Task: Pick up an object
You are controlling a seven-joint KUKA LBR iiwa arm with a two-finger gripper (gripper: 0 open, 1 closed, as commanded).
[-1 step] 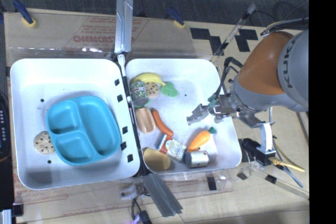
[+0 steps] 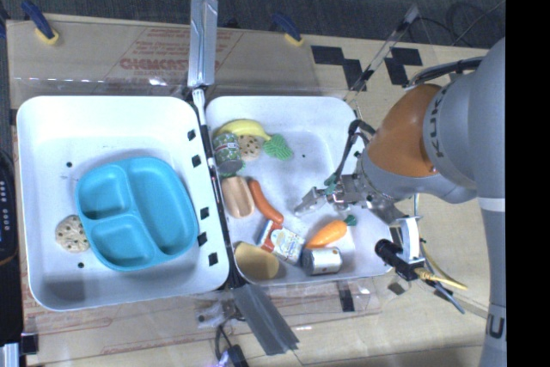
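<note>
The grey arm with its orange band is reaching in from the right, and its two-finger gripper (image 2: pixel 311 200) is hanging over the right-hand shallow white bin (image 2: pixel 331 112), its metal fingers (image 2: pixel 306 203) standing slightly apart with nothing between them. Just below and to the right of the gripper, an orange plastic carrot with a green top (image 2: pixel 327 233) is lying, and beneath that a small silver tin can (image 2: pixel 322 260) is resting on its side. To the gripper's left, a thin orange-red sausage-shaped toy (image 2: pixel 265 201) is lying aslant beside a tan bread-like piece (image 2: pixel 236 196). Below-left, a small white carton with red print (image 2: pixel 284 241) is sitting near a yellowish-brown rounded piece (image 2: pixel 258 262). Up and to the left, a yellow banana (image 2: pixel 243 129), a chocolate-chip cookie (image 2: pixel 250 147), a green-labelled jar (image 2: pixel 228 154) and a green leafy toy (image 2: pixel 278 149) are clustering. Far to the left, the other white bin (image 2: pixel 51 120) is holding a blue 3-compartment plastic tray (image 2: pixel 133 211) and 1 more round cookie (image 2: pixel 71 233) touching the tray's left edge.
</note>
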